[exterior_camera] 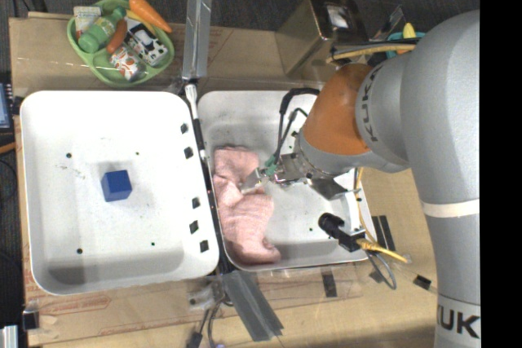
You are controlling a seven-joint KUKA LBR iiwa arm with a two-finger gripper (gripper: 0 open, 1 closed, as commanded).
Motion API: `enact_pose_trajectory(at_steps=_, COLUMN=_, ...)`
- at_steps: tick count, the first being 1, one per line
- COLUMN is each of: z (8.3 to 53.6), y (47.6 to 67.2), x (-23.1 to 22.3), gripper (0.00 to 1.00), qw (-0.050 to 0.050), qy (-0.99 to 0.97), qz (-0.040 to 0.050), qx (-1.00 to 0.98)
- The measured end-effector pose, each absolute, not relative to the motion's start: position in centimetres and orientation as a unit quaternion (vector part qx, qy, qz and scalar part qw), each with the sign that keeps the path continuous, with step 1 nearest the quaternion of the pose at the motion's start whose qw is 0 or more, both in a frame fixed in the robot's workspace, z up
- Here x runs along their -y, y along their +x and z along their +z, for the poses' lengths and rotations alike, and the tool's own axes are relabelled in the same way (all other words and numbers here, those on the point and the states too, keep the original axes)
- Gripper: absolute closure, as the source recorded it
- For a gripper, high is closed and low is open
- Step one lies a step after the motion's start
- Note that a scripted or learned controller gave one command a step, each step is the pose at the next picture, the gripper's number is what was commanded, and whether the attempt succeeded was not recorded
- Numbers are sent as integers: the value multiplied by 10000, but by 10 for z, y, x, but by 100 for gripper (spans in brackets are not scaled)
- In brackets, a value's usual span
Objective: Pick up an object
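Note:
A crumpled pink cloth [245, 212] lies along the left side of the right bin [245, 106]. My gripper [263, 176] is low in that bin, its tip at the cloth's upper right edge and touching or nearly touching it. The orange band of the wrist sits just right of it and hides part of the bin floor. A small blue cube [117, 184] rests alone in the left bin [49, 143], far from the gripper.
A green bowl [114, 76] holding toy food, including a carrot, stands on the bench beyond the left bin. A raised divider [198, 175] separates the two bins. A brown box [314, 33] stands behind the right bin.

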State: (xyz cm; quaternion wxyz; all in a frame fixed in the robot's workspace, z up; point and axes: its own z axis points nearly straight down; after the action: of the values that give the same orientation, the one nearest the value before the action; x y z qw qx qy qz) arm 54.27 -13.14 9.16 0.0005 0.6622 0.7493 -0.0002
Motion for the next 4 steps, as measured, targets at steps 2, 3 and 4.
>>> enact_pose_trajectory(at_steps=2, z=92, y=657, x=105, gripper=0, qw=4, qy=6678, qz=2, qx=-7444)
enact_pose_trajectory(at_steps=3, z=93, y=583, x=148, gripper=0, qw=2, qy=6694, qz=-7, qx=-7429)
enact_pose_trajectory(at_steps=4, z=92, y=599, x=104, gripper=0, qw=12, qy=6402, qz=3, qx=-7682)
